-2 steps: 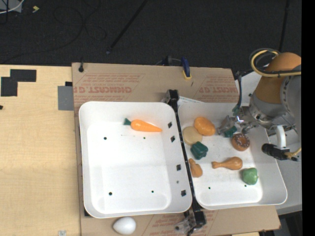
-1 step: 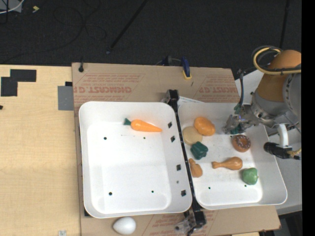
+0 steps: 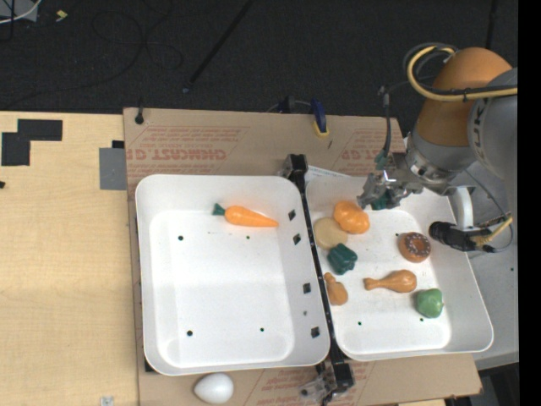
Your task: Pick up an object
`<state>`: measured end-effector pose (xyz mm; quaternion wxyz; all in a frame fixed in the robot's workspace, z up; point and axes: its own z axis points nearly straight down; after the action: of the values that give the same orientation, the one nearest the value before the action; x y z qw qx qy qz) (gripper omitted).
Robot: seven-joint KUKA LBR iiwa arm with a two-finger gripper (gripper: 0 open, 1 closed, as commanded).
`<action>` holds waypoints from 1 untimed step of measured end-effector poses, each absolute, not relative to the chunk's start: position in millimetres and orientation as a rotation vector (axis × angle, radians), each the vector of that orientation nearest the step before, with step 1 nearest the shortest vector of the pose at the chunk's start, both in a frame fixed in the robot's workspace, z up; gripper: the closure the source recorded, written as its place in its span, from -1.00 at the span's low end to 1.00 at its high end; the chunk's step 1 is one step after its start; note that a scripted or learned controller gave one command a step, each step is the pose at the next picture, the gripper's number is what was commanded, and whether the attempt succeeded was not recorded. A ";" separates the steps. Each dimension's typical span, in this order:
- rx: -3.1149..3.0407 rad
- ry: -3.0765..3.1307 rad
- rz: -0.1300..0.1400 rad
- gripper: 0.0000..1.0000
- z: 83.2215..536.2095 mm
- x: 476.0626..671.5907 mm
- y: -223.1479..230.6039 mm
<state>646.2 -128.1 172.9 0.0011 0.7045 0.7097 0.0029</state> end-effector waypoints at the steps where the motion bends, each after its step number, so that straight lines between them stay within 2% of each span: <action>1: 2.218 2.225 0.002 1.00 196.0 644.2 -107.4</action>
<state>644.2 -107.4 196.0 -0.0001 0.7061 0.7081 0.0006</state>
